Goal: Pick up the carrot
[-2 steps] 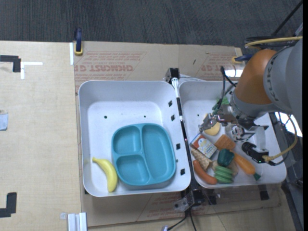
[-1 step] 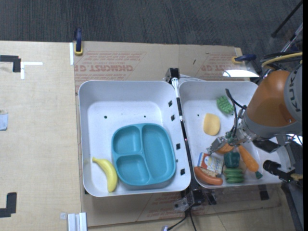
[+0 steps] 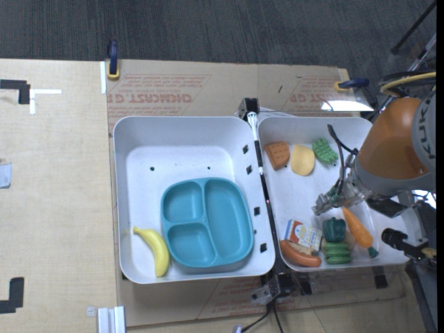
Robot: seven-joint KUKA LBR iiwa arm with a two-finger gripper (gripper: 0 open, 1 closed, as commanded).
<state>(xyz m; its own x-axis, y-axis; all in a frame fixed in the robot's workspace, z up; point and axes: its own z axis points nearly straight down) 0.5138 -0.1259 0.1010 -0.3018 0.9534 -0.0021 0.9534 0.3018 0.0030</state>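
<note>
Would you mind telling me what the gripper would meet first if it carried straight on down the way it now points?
Probably bare bin floor: the gripper points down over the right bin, just left of the carrot and above the green pepper. Depth is unclear from this slant.

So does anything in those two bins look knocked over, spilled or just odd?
Nothing looks spilled or broken. The toy food is jumbled in the right bin: the carrot lies aslant against the green pepper, the small carton is tipped over by the sausage. In the left bin, a banana lies beside the blue tray, not in it.
</note>
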